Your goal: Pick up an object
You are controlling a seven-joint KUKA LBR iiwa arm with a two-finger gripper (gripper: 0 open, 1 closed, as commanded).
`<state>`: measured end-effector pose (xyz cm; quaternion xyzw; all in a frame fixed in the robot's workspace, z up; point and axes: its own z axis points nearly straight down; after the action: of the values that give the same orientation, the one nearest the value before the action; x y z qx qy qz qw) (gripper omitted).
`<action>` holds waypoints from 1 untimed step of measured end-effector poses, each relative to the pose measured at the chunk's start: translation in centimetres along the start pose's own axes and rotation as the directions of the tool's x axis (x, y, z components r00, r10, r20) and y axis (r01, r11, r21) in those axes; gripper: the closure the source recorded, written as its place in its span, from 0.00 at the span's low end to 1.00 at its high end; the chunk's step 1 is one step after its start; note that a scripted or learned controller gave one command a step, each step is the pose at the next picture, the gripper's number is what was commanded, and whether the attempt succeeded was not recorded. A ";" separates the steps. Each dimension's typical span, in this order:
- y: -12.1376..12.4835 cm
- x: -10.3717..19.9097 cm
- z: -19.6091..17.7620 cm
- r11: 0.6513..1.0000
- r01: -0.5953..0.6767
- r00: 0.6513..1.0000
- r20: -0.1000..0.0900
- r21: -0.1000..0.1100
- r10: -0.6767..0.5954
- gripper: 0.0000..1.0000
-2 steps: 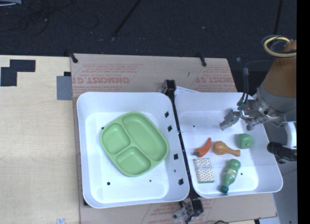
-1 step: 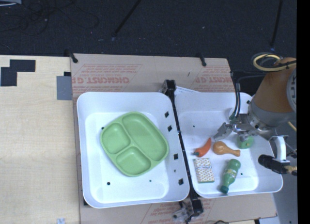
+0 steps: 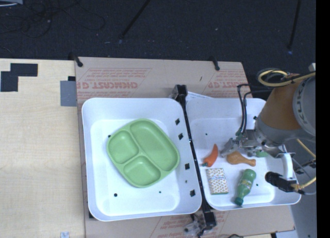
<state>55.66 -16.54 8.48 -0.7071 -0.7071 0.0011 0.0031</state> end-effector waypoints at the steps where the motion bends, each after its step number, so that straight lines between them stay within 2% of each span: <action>1: 0.0 -0.2 -1.3 1.000 -0.004 1.000 0.001 -0.002 0.004 1.00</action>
<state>55.69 -16.73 9.74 -0.7085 -0.7057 0.0010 0.0020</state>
